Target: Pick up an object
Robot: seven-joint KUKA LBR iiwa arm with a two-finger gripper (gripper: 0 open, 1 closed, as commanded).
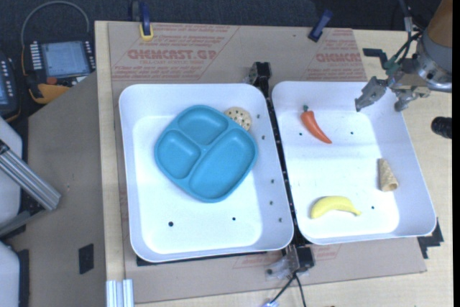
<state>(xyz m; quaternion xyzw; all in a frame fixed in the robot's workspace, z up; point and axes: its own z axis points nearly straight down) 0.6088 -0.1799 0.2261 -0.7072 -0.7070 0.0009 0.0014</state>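
1. Gripper [385, 95] is hanging over the far right corner of the right bin [413, 176], fingers spread wide, one grey finger [368, 96] pointing left and the other toward the right rim. Nothing is sitting between them.
2. Arm [437, 57] is reaching in from the right edge, wrist cabling trailing above the gripper.
3. Carrot [315, 125], orange with a green tip, is lying in the far half of the right bin, left of the gripper and apart from it, slanting from upper left to lower right.
4. Banana [333, 207] is lying near the front of the same bin, curved ends pointing down toward the near rim.
5. Tan cone-shaped piece [387, 174] is resting close to the right wall, between carrot and banana in depth, well apart from both.
6. Left bin [136, 176] is holding a blue divided plate [206, 152], set at a slant near its centre.
7. Round cookie [238, 116] is peeking out at the plate's far right edge, touching it or partly tucked under; cannot tell which.
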